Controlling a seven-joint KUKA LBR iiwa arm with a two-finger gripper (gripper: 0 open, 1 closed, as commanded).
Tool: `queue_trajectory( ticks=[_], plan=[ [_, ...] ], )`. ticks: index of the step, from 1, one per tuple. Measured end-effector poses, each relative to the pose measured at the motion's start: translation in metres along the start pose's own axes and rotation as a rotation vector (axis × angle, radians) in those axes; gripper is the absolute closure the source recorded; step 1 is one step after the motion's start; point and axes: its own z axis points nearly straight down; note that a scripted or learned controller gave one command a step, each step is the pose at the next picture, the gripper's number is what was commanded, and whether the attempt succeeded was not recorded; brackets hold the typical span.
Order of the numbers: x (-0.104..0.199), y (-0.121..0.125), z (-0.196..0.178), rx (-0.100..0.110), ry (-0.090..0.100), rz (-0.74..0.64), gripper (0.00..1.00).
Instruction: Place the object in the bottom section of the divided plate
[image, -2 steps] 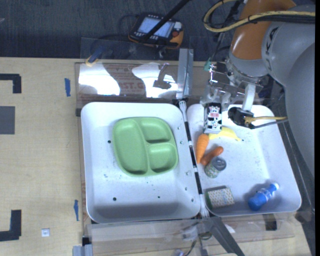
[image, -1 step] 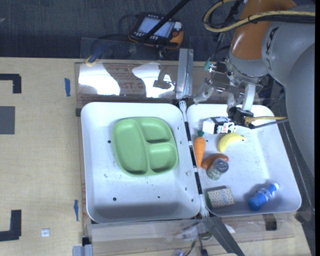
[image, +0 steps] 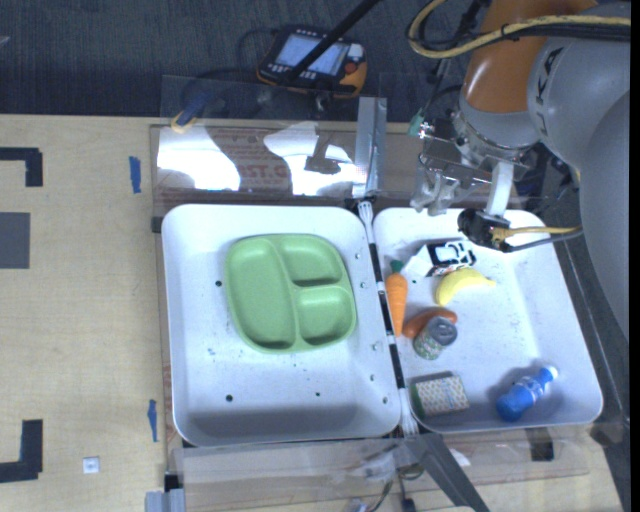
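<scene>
A green divided plate lies in the left bin, with one large section and two smaller ones, all bare. In the right bin lie an orange carrot, a yellow banana, a small can on its side, a blue bottle and a speckled block. My gripper hangs over the far left corner of the right bin, above and behind the banana. It is open with nothing between its fingers.
A small black and white thing lies just behind the banana. A raised divider separates the two bins, with the carrot against it. A clear panel stands behind the left bin.
</scene>
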Motion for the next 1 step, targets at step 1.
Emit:
queue_trajectory(
  ticks=[1],
  plan=[
    [0.0193, -0.1036, 0.069, 0.006, 0.001, 0.006, 1.0]
  ],
)
